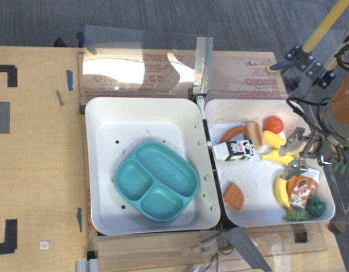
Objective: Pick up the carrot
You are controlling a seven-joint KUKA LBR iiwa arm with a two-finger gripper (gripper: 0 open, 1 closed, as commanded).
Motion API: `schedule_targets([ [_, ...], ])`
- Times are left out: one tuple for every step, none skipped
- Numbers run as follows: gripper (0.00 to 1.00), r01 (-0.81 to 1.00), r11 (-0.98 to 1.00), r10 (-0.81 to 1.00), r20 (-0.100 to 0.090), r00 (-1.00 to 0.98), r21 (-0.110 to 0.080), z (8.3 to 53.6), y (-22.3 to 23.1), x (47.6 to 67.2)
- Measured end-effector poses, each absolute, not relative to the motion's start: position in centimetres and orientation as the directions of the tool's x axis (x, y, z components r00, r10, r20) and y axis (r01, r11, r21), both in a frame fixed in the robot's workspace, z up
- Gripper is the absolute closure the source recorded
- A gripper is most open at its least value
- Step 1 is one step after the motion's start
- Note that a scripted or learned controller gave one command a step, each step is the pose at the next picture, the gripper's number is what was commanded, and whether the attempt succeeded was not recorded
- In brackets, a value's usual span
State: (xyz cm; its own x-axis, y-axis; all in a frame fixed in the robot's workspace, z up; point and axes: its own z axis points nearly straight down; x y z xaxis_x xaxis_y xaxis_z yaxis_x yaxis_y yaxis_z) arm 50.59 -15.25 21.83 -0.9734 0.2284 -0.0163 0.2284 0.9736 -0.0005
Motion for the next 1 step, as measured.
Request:
schedule_targets([
  [1.0,0.227,0.974,0.227,-0.024,-0.974,-0.001,22.9,-15.23,50.79],
])
